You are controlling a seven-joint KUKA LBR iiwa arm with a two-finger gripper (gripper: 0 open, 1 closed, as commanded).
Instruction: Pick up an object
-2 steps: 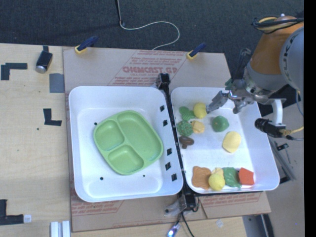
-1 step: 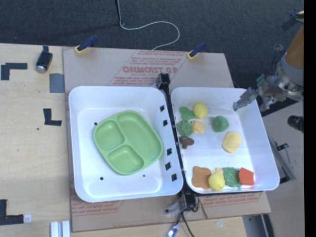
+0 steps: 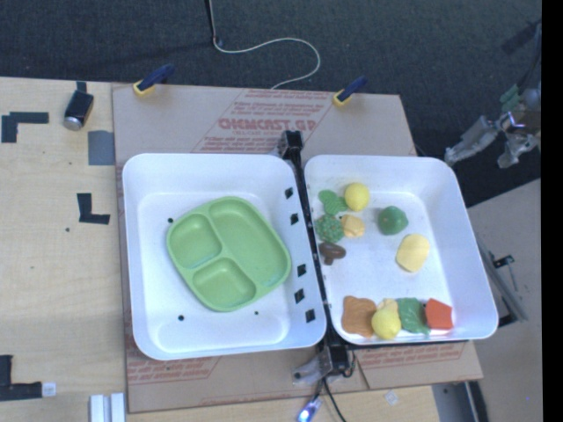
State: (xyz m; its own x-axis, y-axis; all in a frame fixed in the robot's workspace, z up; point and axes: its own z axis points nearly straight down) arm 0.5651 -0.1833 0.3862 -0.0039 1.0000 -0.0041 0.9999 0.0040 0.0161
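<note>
The gripper (image 3: 497, 139) hangs outside the right bin (image 3: 457, 236), its grip state impossible to tell, while down and left of it lies a yellow lemon (image 3: 413, 252), probably light, smooth plastic, best pinched across its middle.

Green tray (image 3: 229, 253) looking smooth, glossy plastic, lying in left white bin (image 3: 141, 192); both bins showing matt plastic. Brown cardboard sheet (image 3: 255, 121) under bins looking dull, papery. Bench (image 3: 44, 262) beside cardboard appearing pale wood.
</note>
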